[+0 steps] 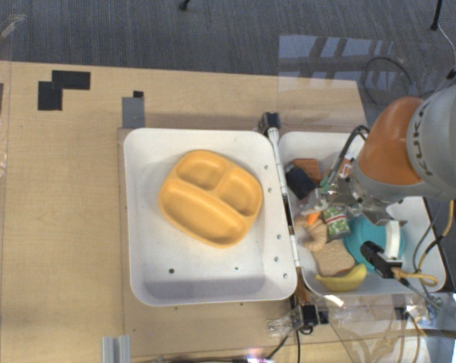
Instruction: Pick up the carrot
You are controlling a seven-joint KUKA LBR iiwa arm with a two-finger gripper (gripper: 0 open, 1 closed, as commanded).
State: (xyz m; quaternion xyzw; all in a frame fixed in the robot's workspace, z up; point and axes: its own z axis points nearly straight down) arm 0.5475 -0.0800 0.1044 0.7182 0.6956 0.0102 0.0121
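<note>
Gripper (327,197) is being held low over the right bin (432,267), in among the clutter at that bin's left-centre; whether it is spread, pressed together or pinching anything cannot be told, since the end of the arm is being hidden by cabling & the wrist housing. Arm (432,146) is being seen reaching in from the right, w/ orange band (390,146) above the wrist.

Carrot (311,219) is being seen as a small orange bit lying in the right bin near its left wall, just below-left of the gripper, touching or almost touching a pale lumpy item (315,237) under it. It is not being seen between anything.

Other items are being crowded round it: green-labelled packet (336,221) just to its right, bread slice (334,259) below, banana (344,280) at the bin's near edge, teal item (364,237) to the right, brown block (307,166) & a black object (299,180) further up.

Left bin (141,278) is being occupied by a yellow divided plate (211,197), tilted, w/ three compartments, approx. centre of that bin. Both bins are being borne side by side on the wooden bench (54,225).
</note>
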